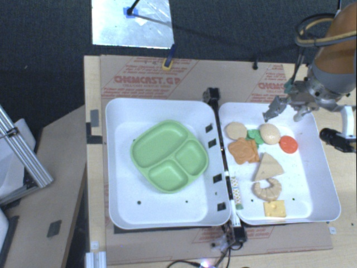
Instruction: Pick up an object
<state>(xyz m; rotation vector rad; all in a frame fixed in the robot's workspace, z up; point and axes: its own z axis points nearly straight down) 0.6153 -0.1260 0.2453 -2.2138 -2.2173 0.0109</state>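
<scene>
Pincer (286,109) hovers over back of right bin (321,177), fingers spread, nothing between them. Food pieces cluster in right bin; nearest is pale round bun (269,133), beside orange disc (288,144). Best: descend straight over bun, straddle it, avoid green piece (254,134) touching it.

A dark blue-grey carpeted floor (44,49) fills the upper part of the frame and runs down the left side, with a shiny square metal sheet (133,15) lying on it at upper centre. Below it, a light tan wooden bench top (95,82) covered with a brown cardboard sheet printed in red letters (146,78) takes up the middle. At the lower left edge stands a slanted silver aluminium frame rail (22,149).
</scene>
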